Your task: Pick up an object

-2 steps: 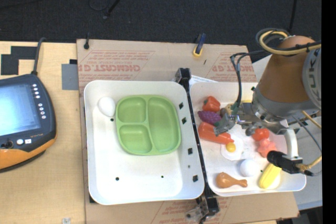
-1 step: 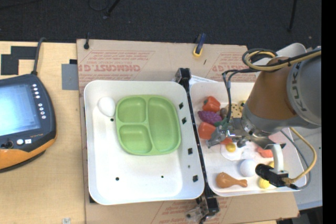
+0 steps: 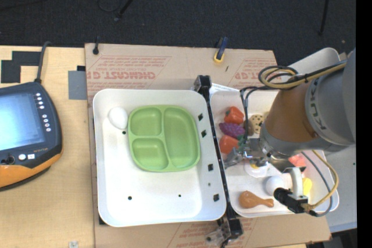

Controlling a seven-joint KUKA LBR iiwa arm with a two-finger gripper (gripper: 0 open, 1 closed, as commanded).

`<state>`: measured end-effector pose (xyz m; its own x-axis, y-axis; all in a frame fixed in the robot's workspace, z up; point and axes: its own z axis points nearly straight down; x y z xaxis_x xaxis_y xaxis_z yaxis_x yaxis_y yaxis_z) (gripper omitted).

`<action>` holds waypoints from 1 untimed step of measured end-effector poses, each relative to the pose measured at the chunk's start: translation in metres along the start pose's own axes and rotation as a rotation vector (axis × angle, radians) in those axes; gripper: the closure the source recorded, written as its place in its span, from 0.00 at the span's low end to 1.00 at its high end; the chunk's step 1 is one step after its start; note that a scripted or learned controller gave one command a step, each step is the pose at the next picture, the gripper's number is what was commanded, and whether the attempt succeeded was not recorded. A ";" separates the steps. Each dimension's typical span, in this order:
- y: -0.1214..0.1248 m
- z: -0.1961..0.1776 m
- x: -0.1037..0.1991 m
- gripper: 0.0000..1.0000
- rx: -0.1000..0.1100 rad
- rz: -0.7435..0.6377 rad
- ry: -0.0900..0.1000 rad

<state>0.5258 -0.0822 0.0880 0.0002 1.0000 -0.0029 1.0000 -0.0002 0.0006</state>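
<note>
Two white bins (image 3: 116, 206) on cardboard (image 3: 174, 69)

arm (image 3: 334, 104): we see a thick grey cylindrical body with pale raised lettering on its side | band (image 3: 290, 116): a broad orange-brown sleeve above the wrist | cables (image 3: 279, 74): black and yellow leads looped over the top | gripper (image 3: 244, 151): small grey metal parts, detail too fine for us to make out
</note>
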 end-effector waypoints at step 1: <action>-0.001 -0.010 -0.001 1.00 0.004 0.007 0.004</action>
<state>0.5251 -0.0831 0.0984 0.0074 1.0000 0.0015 1.0000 -0.0074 -0.0035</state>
